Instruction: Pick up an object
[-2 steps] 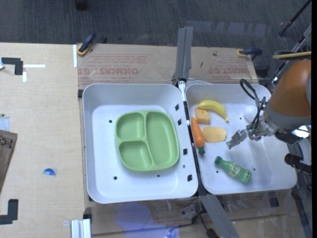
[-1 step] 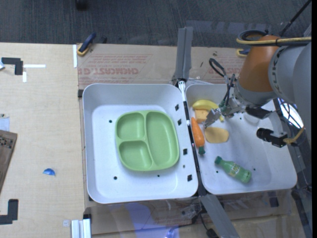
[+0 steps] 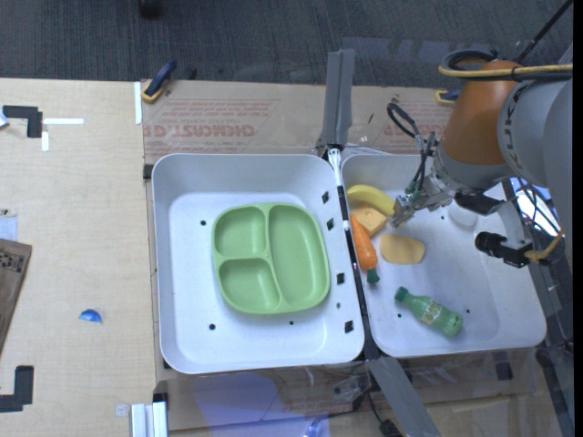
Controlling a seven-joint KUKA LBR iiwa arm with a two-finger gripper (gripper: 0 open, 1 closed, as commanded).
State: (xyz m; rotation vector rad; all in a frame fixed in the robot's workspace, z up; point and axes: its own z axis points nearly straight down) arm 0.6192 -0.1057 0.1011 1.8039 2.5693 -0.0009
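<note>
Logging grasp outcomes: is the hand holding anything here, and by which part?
Cannot be told. The hand is low by the banana, its tip too small to read.

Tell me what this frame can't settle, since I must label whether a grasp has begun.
- The hand: too small and cluttered by cables to read its state, or whether it touches the banana beneath it.
- Yellow wedge: partly overlapped by the carrot; its identity is unclear.
- Pale disc: too blurred to name.
- Green bottle: its label is unreadable.
</note>
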